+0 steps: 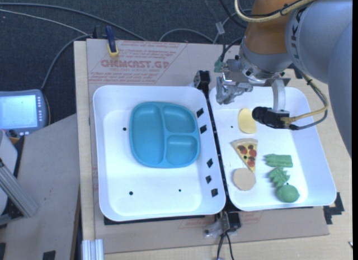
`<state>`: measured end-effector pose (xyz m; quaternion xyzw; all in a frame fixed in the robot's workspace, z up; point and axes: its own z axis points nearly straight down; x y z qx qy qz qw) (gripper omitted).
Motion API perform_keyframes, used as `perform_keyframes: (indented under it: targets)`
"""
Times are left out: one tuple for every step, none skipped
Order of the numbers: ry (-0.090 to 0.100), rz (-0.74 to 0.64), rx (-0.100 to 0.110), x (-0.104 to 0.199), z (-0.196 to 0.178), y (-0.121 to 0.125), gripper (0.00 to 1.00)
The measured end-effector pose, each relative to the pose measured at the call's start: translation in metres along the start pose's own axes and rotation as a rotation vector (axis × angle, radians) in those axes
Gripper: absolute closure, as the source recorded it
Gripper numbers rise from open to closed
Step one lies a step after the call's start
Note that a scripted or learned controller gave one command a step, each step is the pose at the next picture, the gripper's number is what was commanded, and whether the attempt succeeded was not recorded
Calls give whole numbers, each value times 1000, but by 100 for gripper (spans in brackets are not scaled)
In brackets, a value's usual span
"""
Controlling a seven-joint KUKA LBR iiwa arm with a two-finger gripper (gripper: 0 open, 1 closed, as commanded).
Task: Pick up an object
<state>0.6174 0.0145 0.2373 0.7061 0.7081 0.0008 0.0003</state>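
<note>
The right bin (pixel 313 141) holds a yellow round piece (pixel 246 121), a pizza slice (pixel 247 151), a tan round cookie (pixel 244 179), and green vegetable pieces (pixel 278 161) with a green ball (pixel 288 193) at the front. My gripper (pixel 228 92) hangs over the far left corner of the right bin, just left of and beyond the yellow piece. Nothing shows between its fingers.
A blue sectioned plate (pixel 164 135) lies in the left bin (pixel 112 186). Black clips line the divider (pixel 208 158) between the bins. A cardboard sheet (pixel 140 57) lies under both bins, and a small screen (pixel 21 110) stands at the far left.
</note>
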Motion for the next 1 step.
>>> perform_keyframes:
  targets:
    - [0,0,5,47,9,-4,100]
